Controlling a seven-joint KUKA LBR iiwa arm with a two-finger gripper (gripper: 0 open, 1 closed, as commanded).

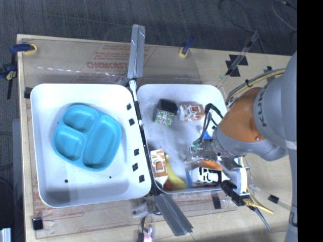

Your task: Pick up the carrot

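On your left, the left bin holds a blue divided tray. In the right bin you see a green-and-black packet and an orange-and-white pouch near the far wall. A small orange carton stands by the near-left corner, with a banana beside it. The carrot lies near the bin's right side, just above a blue-and-white box. The claw hangs right over the carrot, touching or nearly so; you cannot tell how its jaws stand. The worktop lies beneath.
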